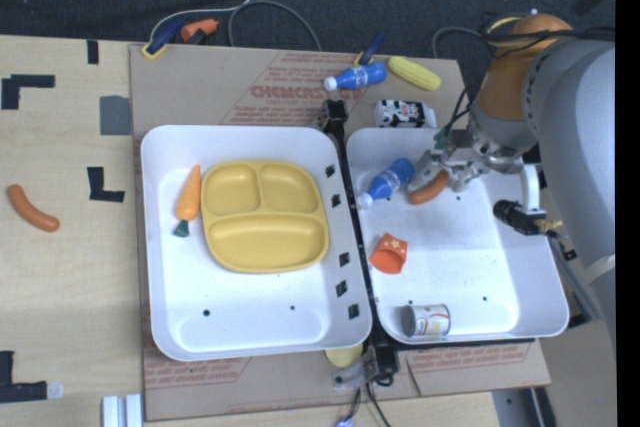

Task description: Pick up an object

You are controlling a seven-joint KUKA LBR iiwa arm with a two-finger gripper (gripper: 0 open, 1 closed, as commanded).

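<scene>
- The thing nearest to the claw is a small sausage [428, 189], red-brown, lying at a slant in the upper part of the right bin [520, 310], a little left of the middle of its top wall.
- The gripper [447, 168] is low over it, at the sausage's upper right end. Its fingers seem to stand at both sides of that end, but I cannot tell if they are apart or pressed on it, because the metal parts hide the tips.
- Just beside the sausage, to its left, lies a blue bottle [388, 180] (its white cap points to the bin's left wall). The two are very near, maybe touching.
- In my judgement the step in hand is the grasp. To do it well, the fingers should close across the short width of the sausage, not along its length, and nearer to its middle than to its end, so that it does not swing or slip out.
- The lift should go straight up and slowly, so the bottle is not dragged along.
- Farther away in the same bin are an orange carton [389, 254] and a small can [428, 320], both well apart from the claw.
</scene>
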